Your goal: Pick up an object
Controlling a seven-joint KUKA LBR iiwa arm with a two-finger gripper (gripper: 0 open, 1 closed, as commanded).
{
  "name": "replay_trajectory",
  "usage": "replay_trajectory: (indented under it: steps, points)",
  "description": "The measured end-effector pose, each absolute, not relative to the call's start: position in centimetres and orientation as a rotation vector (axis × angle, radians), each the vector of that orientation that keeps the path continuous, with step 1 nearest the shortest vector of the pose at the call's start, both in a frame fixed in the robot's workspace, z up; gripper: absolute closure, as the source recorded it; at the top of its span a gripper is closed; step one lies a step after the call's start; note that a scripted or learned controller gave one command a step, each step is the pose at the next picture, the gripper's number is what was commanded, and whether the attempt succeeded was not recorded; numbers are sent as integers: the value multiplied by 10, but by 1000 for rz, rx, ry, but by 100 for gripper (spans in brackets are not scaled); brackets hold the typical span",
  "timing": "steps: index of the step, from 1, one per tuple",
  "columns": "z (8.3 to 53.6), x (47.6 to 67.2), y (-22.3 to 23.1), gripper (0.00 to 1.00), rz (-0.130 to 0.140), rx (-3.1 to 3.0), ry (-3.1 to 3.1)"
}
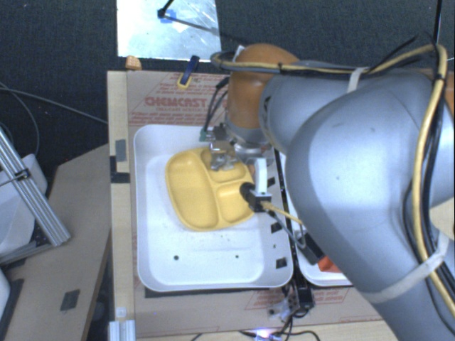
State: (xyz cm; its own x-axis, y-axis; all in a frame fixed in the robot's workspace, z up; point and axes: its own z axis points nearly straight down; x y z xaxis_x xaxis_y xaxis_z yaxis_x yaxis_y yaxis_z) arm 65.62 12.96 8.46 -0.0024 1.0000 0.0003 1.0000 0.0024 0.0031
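A yellow divided tray (202, 190) lies tilted in the left white bin (163, 261), near its far wall. The pincer (222, 155) sits over the tray's far rim; whether it grips the tray cannot be told. An orange object (327, 264) lies in the right bin.

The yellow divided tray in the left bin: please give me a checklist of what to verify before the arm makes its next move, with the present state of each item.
1. Yellow divided tray lies inside the left bin: ok.
2. Tray lies flat, open side up: ok, its compartments face the camera.
3. Gripper is over the tray's far right edge: ok.
4. Tray is between the gripper's fingers: cannot tell, the wrist hides them.
5. Room around the tray for lifting: ok, bare bin floor shows on its left and near sides.
6. Right bin contents: cannot tell, the arm covers most of it; a small orange thing shows.
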Motion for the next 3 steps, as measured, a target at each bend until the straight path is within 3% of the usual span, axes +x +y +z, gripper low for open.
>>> replay_trajectory:
  steps: [1,2,3]
  points:
    - [89,579,184,100,18,2204,2218]
    - [92,502,194,100,50,2202,2185]
    - [188,563,236,100,23,2209,2224]
